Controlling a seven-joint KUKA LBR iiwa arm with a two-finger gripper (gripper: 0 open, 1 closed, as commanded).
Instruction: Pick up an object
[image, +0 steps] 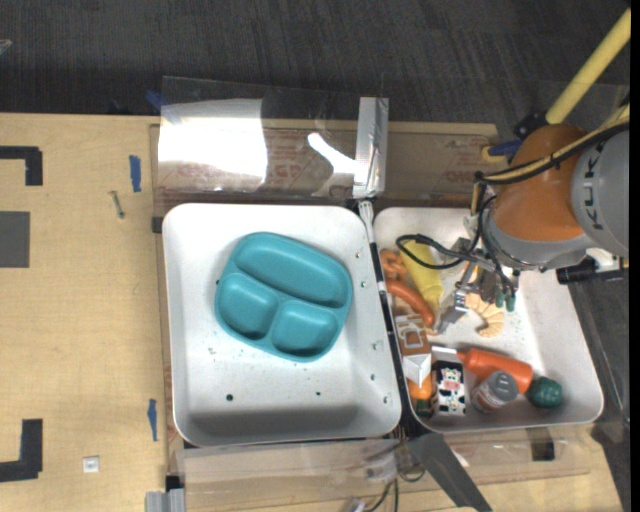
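My gripper (485, 297) is low in the right bin (570, 330), under the grey arm's orange band (535, 195). It stands open, with one metal finger (462, 299) to the left and the other near the right. A small tan ridged piece (490, 316) lies just below the fingertips, and I cannot tell whether they touch it. A yellow banana-like toy (428, 280) and an orange curved piece (408, 298) lie to its left. An orange carrot-like toy (490, 362), a brown-capped bottle (492, 392), a green ball (545, 392) and a black-and-white carton (450, 388) sit along the bin's front.
The left bin (190, 300) holds a teal divided plate (283, 294). A black cable (432, 244) loops over the right bin's back left. A clear plastic sheet (260, 145) lies behind the bins, and the wooden bench (70, 300) stretches to the left.
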